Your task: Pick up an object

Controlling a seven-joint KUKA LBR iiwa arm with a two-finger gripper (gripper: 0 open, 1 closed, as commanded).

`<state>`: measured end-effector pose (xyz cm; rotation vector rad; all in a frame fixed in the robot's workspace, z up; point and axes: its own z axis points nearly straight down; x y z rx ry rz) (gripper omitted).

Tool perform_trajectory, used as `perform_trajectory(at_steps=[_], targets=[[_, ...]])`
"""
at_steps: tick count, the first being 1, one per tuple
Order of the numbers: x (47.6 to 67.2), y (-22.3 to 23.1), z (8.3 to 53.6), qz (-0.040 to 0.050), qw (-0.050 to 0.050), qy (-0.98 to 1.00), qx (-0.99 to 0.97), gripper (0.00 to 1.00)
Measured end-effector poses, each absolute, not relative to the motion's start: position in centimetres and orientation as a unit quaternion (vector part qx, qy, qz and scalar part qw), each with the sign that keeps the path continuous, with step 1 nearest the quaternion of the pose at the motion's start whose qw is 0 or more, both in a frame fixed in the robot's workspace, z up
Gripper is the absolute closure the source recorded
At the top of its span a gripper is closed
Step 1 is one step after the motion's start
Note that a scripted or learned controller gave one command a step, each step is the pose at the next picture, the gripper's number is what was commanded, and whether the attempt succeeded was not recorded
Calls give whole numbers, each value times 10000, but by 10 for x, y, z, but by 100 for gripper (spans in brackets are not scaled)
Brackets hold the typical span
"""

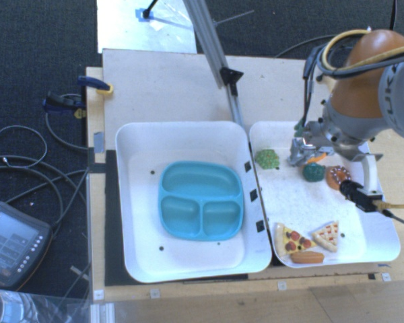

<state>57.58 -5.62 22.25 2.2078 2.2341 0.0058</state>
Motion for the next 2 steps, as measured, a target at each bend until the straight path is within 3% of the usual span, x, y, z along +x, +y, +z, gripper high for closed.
perform_trajectory(at_steps=[2], targets=[[598, 48, 229, 21, 3, 7111, 7031, 100]])
